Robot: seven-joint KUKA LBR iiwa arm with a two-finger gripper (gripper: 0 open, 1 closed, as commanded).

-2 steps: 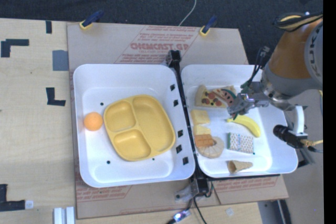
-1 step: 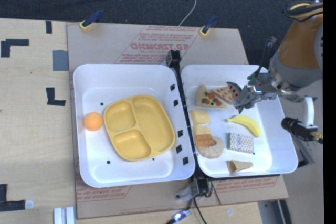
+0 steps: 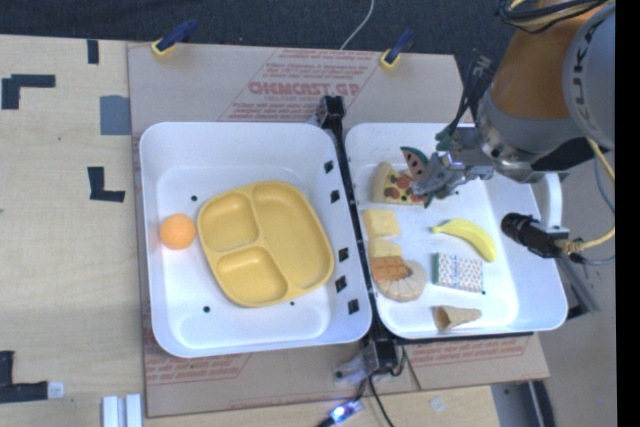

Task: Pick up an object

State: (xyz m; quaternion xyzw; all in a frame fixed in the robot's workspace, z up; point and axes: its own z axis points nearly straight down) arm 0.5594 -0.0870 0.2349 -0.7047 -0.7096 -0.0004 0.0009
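The right bin (image 3: 520,310) holds several toy foods. A pizza slice (image 3: 393,185) lies at its upper left, with a dark red and green piece (image 3: 414,158) just above it. A banana (image 3: 467,236) sits mid-right, a patterned packet (image 3: 459,272) below it. A cheese block (image 3: 381,222), a bread-like round (image 3: 394,277) and a tan wedge (image 3: 456,317) lie along the left and bottom. My gripper (image 3: 437,177) hangs low over the pizza slice's right edge, beside the dark piece. Nothing is seen between its fingers.
The left bin (image 3: 170,315) carries a yellow divided tray (image 3: 266,242) and an orange ball (image 3: 177,231) at its left. The arm's grey and orange body (image 3: 545,85) looms over the right bin's upper right. A black divider clamp (image 3: 330,110) sits between the bins.
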